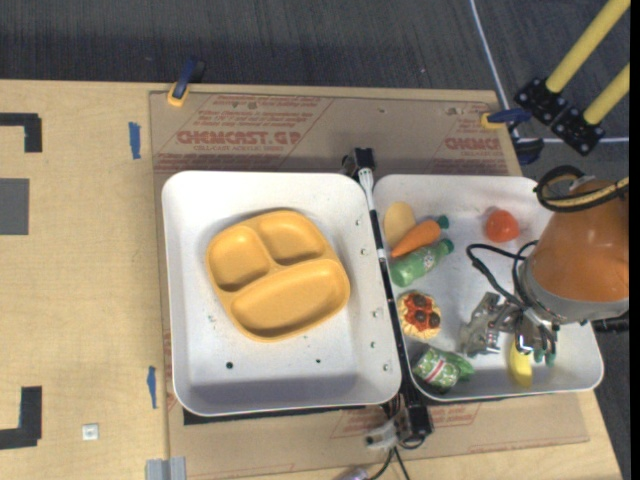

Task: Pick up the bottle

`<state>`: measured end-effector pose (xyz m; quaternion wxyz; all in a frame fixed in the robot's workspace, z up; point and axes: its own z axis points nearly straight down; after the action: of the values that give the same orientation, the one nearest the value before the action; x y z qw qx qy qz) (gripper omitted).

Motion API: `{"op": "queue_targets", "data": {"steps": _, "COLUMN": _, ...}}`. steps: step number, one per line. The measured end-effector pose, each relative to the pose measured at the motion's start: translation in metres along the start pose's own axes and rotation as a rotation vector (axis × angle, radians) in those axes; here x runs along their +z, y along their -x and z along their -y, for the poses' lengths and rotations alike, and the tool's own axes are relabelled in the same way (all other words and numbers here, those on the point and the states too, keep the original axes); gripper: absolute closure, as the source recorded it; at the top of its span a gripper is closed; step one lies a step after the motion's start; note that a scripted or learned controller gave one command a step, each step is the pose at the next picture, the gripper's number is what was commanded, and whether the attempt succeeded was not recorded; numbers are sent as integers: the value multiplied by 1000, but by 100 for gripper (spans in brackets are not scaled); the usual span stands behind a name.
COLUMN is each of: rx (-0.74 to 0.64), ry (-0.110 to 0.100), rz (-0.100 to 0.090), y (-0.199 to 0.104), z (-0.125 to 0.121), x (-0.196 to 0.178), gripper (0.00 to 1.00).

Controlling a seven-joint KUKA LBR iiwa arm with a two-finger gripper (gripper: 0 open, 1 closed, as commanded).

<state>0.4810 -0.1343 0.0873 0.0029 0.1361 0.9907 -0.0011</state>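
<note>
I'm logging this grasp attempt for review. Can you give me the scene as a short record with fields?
left bin: holds a yellow divided plate
right bin: green bottle, carrot, pale yellow potato-like item, tomato, pizza slice, green can, small yellow item
bottle position: lying near the right bin's left wall, just below the carrot
hand: low over the right bin's lower right part, beside the small yellow item
hand to bottle: apart, bottle not held
arm: enters from the right

The arm [590, 253] runs off the right edge, hiding bin [470, 393] floor.
</note>
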Motion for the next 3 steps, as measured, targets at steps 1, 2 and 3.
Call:
{"op": "queue_targets", "data": {"steps": 1, "rx": -164, "ry": 0, "rz": 5, "y": -7, "z": -40, "x": -1, "gripper": 100}}
{"op": "queue_targets", "data": {"steps": 2, "rx": -158, "ry": 4, "rz": -2, "y": -33, "z": -116, "x": -98, "gripper": 100}}
{"op": "queue_targets", "data": {"steps": 3, "rx": -387, "ry": 5, "rz": 0, "y": -44, "z": -178, "x": -98, "gripper": 100}}
